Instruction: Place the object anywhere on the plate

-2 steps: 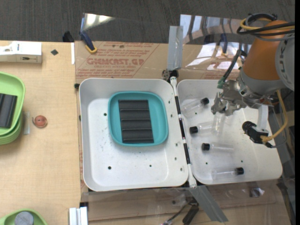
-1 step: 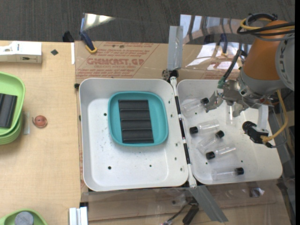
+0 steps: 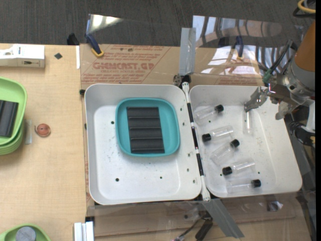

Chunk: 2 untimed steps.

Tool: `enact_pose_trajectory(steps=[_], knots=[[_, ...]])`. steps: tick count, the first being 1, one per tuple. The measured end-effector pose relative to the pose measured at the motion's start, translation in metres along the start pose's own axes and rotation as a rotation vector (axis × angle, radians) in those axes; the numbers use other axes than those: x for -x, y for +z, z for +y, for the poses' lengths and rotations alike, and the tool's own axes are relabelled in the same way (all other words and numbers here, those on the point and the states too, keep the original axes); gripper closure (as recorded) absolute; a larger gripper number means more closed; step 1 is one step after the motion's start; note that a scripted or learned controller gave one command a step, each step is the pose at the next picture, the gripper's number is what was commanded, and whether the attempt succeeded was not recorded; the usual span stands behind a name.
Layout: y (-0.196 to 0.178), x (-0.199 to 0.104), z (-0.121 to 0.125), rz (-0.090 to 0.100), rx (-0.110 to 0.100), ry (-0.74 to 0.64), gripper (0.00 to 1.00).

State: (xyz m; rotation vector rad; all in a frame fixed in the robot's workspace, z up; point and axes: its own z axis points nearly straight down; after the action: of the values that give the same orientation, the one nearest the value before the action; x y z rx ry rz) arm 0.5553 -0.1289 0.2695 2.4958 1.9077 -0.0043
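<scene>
Clear black-capped vials (image 3: 238, 168) lie beside ribbed teal plate (image 3: 148, 127).

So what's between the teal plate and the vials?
In the camera view, the two bins' adjoining rims separate the plate from the vials; otherwise just bare bin floor.

Glossy teal plastic plate (image 3: 148, 127), clear plastic vials (image 3: 220, 134), smooth white bins (image 3: 100, 179)

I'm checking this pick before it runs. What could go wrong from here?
The clear vials lie close together in the right bin, so the end effector may nudge neighbours or slip off one. The teal plate sits in the other bin, so a weak grip could drop a vial crossing the divider.
</scene>
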Motion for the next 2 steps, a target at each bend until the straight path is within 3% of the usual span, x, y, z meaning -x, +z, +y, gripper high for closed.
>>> enact_pose_trajectory(steps=[1, 2], knots=[[-0.090, 0.051, 0.003, 0.000, -0.001, 0.105, 0.00], [-0.171, 0.077, 0.020, 0.000, -0.002, 0.198, 0.00]])
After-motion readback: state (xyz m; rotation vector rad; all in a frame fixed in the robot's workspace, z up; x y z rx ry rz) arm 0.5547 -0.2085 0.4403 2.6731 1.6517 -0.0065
